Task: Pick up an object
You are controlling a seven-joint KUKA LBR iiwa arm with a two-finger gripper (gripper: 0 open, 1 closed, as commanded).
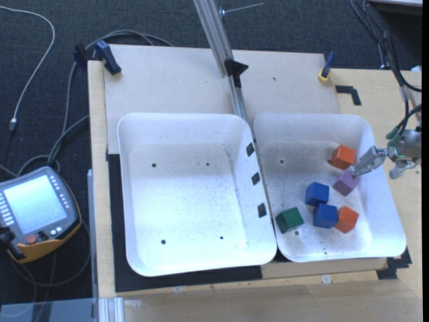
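In the right bin [375, 243], a green cube [289, 219], two blue cubes [325, 215] and an orange cube [346, 219] are seen nearest. Further back, a purple cube [346, 182] is touched by the gripper [367, 162]; its grip cannot be told. Small, stiff, light blocks are judged best pinched across flat opposite faces.

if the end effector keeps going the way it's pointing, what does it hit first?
Most likely the purple cube. The end effector comes in from the right bin's right side, angled down-left, with its tip just above that cube. The blue cubes lie further along. Height is hard to judge from this slanted view.
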